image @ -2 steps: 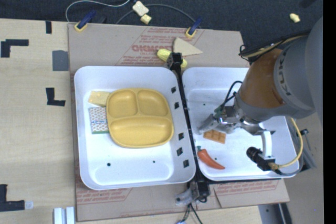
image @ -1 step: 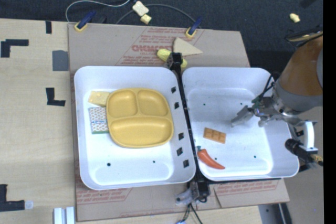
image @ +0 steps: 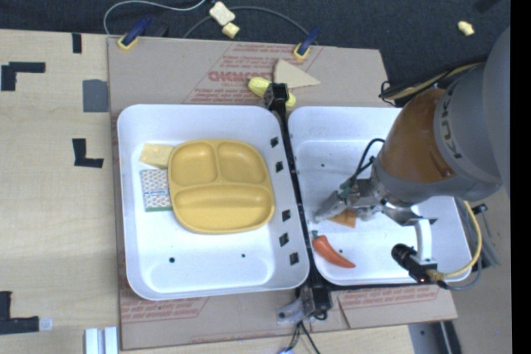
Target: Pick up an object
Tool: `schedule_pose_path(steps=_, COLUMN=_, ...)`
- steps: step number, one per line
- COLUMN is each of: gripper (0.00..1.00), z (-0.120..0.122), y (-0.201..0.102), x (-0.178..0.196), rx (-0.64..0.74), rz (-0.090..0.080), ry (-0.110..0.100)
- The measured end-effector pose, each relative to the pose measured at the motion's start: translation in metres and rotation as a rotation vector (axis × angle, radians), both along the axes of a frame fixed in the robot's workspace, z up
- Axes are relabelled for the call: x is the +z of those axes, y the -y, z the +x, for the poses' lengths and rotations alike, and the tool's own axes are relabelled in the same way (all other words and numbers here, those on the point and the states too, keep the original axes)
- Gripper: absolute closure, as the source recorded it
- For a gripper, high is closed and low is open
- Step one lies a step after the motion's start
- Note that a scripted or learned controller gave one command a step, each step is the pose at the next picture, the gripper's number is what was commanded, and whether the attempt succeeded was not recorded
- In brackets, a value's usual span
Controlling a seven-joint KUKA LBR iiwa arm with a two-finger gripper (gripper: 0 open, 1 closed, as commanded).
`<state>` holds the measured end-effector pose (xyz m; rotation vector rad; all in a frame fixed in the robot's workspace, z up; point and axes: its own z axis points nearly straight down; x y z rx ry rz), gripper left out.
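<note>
- Where the grey arm (image: 452, 137) with its orange band reaches down into the right bin (image: 332, 124), it covers much of that bin's floor, and what lies under it is hidden.
- The pincer (image: 332, 210) is low in the right bin and points toward the divider; whether it is wide or narrow I cannot tell, because the tips are small and dark.
- Just beside the pincer lies a small orange piece (image: 346, 219), partly under the wrist; its shape is hard to make out.
- An orange-red carrot-like object (image: 332, 252) lies on the floor of the right bin, near the front wall and close to the divider, apart from the pincer. It is long and tapered.
- In the left bin (image: 133, 178) a yellow divided tray (image: 221, 185) lies flat, and it covers part of a pale yellow block (image: 155, 154) and a patterned card (image: 154, 188) at its left side.
- Both bins stand on a cardboard sheet (image: 241, 66) on the tabletop (image: 50, 203).
</note>
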<state>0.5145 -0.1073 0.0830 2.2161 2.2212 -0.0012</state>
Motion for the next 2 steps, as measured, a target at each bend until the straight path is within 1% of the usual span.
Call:
schedule_pose_path(steps=1, gripper=1.0, z=0.002, y=0.003, x=0.014, rx=-0.003, rz=0.0, ry=0.003)
schedule_pose_path(steps=2, gripper=1.0, z=0.09, y=-0.049, x=0.107, rx=0.007, rz=0.003, ry=0.01)
